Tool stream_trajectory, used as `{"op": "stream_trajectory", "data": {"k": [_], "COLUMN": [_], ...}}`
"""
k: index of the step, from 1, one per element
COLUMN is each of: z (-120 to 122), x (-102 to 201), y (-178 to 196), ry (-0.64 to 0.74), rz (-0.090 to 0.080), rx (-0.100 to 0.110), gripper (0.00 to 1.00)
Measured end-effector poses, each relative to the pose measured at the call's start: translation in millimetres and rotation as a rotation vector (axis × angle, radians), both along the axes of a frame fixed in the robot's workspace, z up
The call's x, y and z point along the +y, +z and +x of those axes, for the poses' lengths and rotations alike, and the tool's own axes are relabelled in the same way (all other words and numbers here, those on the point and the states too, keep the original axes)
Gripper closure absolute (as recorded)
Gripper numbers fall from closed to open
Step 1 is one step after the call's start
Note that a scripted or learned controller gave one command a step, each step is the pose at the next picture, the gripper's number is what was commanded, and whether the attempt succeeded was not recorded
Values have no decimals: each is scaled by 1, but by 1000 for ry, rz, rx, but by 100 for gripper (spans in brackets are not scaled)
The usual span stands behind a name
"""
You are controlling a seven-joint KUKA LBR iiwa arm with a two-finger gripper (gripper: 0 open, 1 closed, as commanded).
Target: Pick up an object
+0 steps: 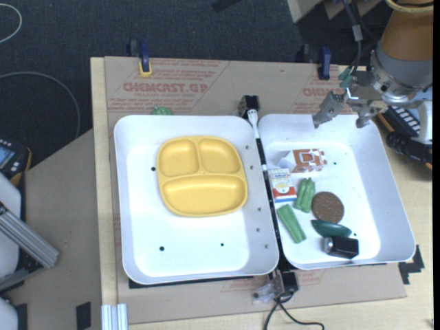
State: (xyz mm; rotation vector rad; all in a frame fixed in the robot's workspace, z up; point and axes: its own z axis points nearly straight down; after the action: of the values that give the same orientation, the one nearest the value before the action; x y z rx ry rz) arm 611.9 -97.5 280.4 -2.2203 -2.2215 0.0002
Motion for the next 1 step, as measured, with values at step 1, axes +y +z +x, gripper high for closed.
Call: {"op": "stream_trajectory", "data": {"k": [1], "z": [1], "x": [0], "y": [11], "ry": [1], "rz": [-1], "rx": [-3], "gripper": [100]}}
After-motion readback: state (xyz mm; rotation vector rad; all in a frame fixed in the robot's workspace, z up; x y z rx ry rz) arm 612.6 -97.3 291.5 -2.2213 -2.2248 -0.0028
